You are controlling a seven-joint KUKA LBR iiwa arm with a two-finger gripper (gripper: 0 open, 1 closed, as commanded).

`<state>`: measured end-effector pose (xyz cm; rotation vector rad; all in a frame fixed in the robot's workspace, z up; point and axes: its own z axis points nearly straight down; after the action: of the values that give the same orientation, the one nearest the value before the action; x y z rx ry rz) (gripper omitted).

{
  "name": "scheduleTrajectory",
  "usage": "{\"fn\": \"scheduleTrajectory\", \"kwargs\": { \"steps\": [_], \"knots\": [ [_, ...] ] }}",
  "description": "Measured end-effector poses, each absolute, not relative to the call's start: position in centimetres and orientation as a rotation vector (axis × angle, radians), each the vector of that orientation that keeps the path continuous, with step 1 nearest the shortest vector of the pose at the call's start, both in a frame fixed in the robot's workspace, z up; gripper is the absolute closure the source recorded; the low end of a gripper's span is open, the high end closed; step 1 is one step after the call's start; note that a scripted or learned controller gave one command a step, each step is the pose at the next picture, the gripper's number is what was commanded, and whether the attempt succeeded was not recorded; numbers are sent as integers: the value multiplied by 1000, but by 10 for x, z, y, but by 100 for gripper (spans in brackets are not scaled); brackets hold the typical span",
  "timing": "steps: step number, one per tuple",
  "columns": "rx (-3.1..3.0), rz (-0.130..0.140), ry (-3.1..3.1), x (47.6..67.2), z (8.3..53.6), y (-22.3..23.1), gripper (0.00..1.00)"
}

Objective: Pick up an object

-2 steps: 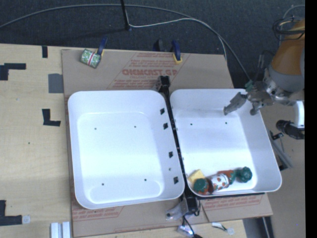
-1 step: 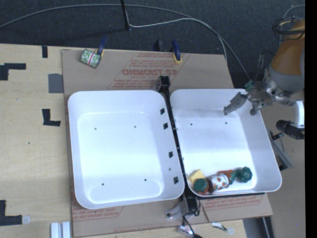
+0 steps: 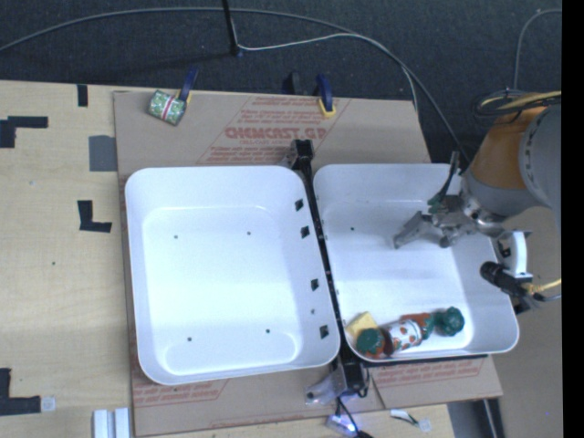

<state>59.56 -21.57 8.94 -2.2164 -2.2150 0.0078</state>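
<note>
A worktop (image 3: 55,245) of pale wood is seen from above at a slant, with black tape marks on its left part and a brown cardboard sheet (image 3: 265,130) with red print laid across its middle. Two shallow white bins are set side by side on the sheet, touching along a black clipped seam: the left bin (image 3: 219,272) is the wider, and the right bin (image 3: 411,272) is reached into by the arm (image 3: 525,167), which enters from the right edge and is grey with an orange band above the wrist. The end effector (image 3: 411,235) is held over the upper middle of the right bin, pointing leftward, its fingers appearing spread; nothing is seen between them. The objects to be picked are gathered in a short row along the near wall of the right bin, well apart from the end effector: a red-and-white bottle (image 3: 408,332) lies on its side between a green ball (image 3: 369,340) at its left end and a darker green lump (image 3: 449,320) at its right end, and a yellow piece (image 3: 359,322) lies just behind the ball. A small green-patterned block (image 3: 166,107) rests near the far left corner of the sheet, beside a blue clamp (image 3: 189,82). A second blue-and-yellow clamp (image 3: 324,97) is fixed on the far edge.
</note>
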Motion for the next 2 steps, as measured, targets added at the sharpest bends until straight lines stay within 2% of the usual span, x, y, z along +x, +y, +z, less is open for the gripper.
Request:
{"fn": "scheduleTrajectory", "kwargs": {
  "steps": [1, 2],
  "knots": [
    [-2221, -1, -2223, 531, 86, -170, 0],
    [-2222, -2, -2225, 608, 85, -203, 0]
  ]
}}
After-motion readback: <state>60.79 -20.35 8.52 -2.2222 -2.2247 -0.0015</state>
